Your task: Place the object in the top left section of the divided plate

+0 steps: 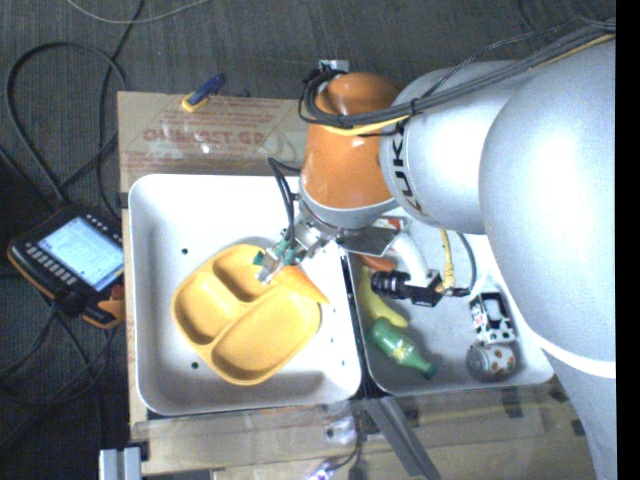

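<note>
A yellow divided plate (248,318) lies in the left white bin (160,228), turned at an angle. It has two small sections toward its upper left and one large section at its lower right. My gripper (274,259) hangs over the plate's upper edge, beside the small upper section, with green parts at its tip. The orange wrist band (345,158) and the grey arm (520,168) cover what lies behind it. I cannot make out any object at the gripper's tip.
The right bin (450,378) holds a green bottle (400,348), a yellow item (384,308), an orange-red item (380,264), a round speckled object (491,360) and a small white and black item (489,318). A tablet (75,253) sits left of the bench.
</note>
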`<state>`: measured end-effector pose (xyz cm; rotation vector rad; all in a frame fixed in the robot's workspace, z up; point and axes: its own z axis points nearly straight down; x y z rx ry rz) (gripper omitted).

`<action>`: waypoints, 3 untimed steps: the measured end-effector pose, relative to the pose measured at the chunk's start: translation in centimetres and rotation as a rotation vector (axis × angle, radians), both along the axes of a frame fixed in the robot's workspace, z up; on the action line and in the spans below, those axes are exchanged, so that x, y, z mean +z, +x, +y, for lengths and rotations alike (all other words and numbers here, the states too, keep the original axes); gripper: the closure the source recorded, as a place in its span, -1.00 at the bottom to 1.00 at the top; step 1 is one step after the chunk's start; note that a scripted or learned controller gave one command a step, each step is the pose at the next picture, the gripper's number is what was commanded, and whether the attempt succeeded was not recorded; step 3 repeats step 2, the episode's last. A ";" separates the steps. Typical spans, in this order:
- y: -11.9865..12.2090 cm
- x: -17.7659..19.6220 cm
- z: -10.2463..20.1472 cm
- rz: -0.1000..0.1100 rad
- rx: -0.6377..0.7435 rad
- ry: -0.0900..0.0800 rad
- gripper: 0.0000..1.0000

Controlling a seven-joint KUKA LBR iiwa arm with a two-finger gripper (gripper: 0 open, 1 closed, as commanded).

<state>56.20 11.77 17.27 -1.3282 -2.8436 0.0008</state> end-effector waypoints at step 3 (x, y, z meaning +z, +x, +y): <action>-5.5 8.4 5.9 -0.002 0.155 0.000 -1.00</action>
